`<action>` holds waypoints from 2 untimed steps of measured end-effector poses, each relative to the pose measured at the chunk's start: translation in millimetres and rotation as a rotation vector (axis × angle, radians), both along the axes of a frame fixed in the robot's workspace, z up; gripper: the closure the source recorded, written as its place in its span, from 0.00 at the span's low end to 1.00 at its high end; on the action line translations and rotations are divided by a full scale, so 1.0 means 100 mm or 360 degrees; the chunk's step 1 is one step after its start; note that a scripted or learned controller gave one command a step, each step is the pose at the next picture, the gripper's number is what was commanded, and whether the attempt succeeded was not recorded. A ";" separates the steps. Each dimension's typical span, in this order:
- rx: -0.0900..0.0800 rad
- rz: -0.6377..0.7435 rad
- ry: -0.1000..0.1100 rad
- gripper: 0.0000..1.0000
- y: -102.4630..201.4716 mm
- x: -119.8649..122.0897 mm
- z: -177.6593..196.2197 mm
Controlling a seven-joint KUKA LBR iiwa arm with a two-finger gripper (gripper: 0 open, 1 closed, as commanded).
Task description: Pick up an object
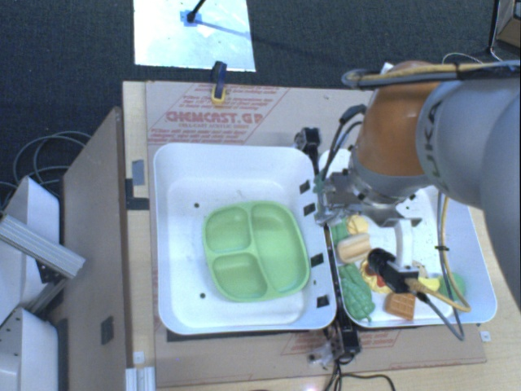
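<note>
The right bin [476, 255] holds several toy foods. A tan bread-like piece [352, 248] lies near its left wall, with a small yellow piece [358, 226] just above it. Below them rests a bumpy green item [356, 292], and a brown waffle-like square [400, 305] sits at the front. A small green piece [455, 283] lies at the right. The grey arm with its orange band [391, 129] hangs over this bin. Its gripper [342, 208] is low at the bin's left side, just above the yellow and tan pieces. I see nothing held.
The left bin [175, 218] holds a light green divided plate [255, 249]. A cardboard sheet [216, 112] lies behind the bins, with a yellow and black clamp [218, 84] on it. The bins' shared wall [321, 243] stands right beside the gripper.
</note>
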State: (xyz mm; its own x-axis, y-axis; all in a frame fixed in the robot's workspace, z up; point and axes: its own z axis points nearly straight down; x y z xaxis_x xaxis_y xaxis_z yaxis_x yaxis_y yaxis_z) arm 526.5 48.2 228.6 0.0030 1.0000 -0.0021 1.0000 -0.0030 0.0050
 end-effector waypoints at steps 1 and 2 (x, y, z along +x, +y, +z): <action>0.0006 0.0019 0.0012 1.00 0.64 0.15 -0.47; 0.0003 -0.0005 0.0011 1.00 -0.22 -0.09 -0.45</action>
